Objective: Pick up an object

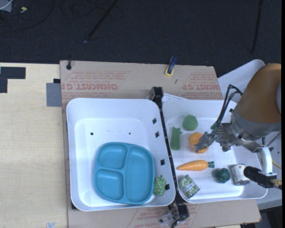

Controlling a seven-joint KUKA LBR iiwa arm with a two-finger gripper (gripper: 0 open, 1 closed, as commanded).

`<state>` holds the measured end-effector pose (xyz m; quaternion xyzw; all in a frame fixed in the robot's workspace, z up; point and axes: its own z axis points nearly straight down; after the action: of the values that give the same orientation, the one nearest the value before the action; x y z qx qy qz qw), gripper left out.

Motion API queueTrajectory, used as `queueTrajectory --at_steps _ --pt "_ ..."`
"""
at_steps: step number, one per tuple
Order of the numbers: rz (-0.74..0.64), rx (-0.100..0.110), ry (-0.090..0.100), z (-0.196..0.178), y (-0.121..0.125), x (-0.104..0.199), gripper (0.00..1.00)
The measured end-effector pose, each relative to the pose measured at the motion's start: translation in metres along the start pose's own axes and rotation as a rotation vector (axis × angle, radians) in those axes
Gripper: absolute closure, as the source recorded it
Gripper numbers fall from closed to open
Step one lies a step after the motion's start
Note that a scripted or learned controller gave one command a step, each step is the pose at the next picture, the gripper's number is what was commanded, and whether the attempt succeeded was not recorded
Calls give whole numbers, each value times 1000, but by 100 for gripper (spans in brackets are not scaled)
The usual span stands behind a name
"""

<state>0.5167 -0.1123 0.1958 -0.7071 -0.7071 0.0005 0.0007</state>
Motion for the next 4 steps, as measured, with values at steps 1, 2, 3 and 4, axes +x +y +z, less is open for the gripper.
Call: queueTrajectory --at_steps 1,2,3,4 --pt "0 6 2 48 -8 -3 0" --pt "-1 -4 -3 99 -7 -2 0" --pt "8 -8 -3 86 -6 -5 100" --pt "6 -3 0 38 -15 -8 100"
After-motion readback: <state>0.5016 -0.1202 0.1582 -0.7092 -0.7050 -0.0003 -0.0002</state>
